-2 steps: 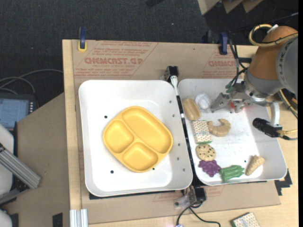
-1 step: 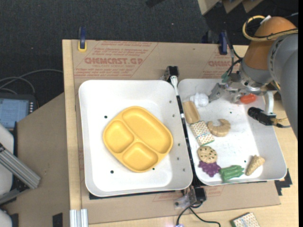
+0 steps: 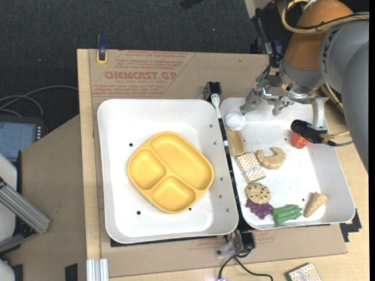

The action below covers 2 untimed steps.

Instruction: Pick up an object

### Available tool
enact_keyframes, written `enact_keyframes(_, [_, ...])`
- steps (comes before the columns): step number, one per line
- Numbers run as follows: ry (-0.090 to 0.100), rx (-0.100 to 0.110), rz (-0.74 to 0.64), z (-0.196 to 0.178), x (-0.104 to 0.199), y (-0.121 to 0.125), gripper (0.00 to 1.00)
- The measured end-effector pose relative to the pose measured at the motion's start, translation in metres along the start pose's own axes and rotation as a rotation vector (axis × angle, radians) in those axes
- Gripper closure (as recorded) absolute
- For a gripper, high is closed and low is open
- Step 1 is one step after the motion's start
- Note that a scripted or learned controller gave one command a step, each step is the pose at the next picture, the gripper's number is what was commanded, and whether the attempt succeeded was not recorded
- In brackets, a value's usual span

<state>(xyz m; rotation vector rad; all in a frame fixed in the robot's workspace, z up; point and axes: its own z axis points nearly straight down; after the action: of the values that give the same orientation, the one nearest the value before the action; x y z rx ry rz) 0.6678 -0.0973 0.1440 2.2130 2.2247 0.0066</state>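
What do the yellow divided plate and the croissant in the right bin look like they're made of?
Yellow divided plate: likely molded plastic, smooth with a soft sheen and rounded compartment walls. Croissant: probably plastic toy food; uniform tan and a faint gloss, though a closer look would confirm it.

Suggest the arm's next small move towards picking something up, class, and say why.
Probably lower the gripper toward the right bin. It sits over that bin's far edge with nothing seen between its fingers, while the croissant and cookie lie nearer the camera; the left bin has just a yellow plate.
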Motion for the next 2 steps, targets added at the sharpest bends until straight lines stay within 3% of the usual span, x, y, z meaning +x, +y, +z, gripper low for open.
enact_keyframes(1, [-0.002, 0.008, 0.010, 0.063, -0.083, -0.004, 0.00])
enact_keyframes(2, [-0.005, -0.003, 0.008, -0.035, -0.129, -0.001, 0.00])
